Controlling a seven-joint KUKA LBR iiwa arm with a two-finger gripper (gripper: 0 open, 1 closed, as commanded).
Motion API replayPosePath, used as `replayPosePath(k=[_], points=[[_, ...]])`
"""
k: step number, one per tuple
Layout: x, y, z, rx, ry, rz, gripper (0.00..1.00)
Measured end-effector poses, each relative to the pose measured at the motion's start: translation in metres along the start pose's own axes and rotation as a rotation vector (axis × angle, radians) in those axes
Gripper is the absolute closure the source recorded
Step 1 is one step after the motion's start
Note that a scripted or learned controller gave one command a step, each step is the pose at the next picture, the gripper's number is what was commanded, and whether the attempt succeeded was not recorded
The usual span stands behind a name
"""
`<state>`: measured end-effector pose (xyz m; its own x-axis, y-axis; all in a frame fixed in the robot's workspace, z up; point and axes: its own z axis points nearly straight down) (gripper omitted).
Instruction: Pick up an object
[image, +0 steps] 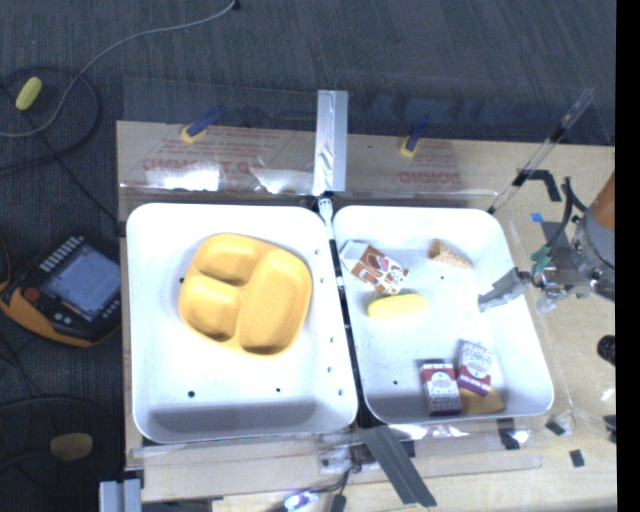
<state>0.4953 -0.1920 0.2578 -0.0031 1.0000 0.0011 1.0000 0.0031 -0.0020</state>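
Gripper (500, 292) of the grey arm hangs at the right rim of the right-hand shallow white bin (520, 330); whether it is spread or pressed together I cannot tell. Nearest its reach, toward that bin's middle, lies a small yellow lemon-shaped object (396, 305), probably light, smooth and rounded, so liable to roll; best pinched across its short width. Two small maroon cartons (458, 380) near the front edge look stiff and flat-sided. A yellow three-compartment tray (245, 293) sits in the left bin.
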Motion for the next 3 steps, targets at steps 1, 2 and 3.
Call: replayPosePath(k=[1,2,3], points=[[-0.005,-0.007,0.168,-0.013,-0.004,-0.11,0.0],[-0.004,-0.005,0.158,-0.017,-0.003,-0.11,1.0],[0.038,0.043,0.164,-0.01,-0.008,-0.475,1.0]])
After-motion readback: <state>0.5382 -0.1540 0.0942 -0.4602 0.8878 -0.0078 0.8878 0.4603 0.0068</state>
